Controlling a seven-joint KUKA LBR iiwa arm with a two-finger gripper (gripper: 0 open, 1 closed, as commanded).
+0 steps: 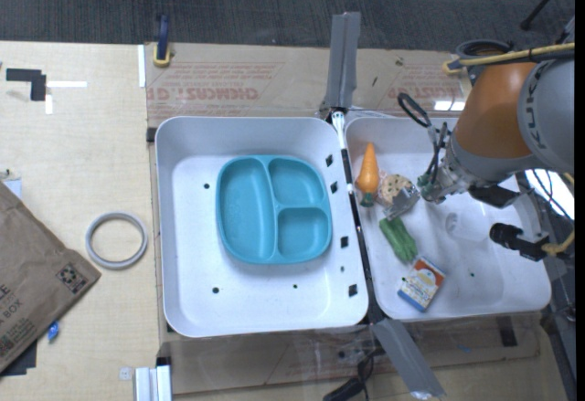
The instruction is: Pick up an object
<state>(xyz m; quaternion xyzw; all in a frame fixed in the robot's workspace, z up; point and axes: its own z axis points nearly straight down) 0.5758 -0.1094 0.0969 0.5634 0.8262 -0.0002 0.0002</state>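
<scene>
The right bin [475, 294] holds an orange carrot [367, 169] by its left wall and a speckled beige piece [394, 185] just right of the carrot. Below them lie a green pickle-shaped item [398, 238] and a small colourful box [421, 284]. My gripper [409, 197] is low in this bin, at the lower right edge of the speckled piece and above the green item. The grey arm with its orange band [498, 111] comes in from the right. Whether the gripper touches the speckled piece is unclear.
The left bin [183, 235] holds a teal divided plate [274, 208]. Outside the bins, a tape ring [116, 238] and a brown cardboard box [32, 276] lie on the bench at left. A black cable fitting [514, 238] hangs over the right bin's right side.
</scene>
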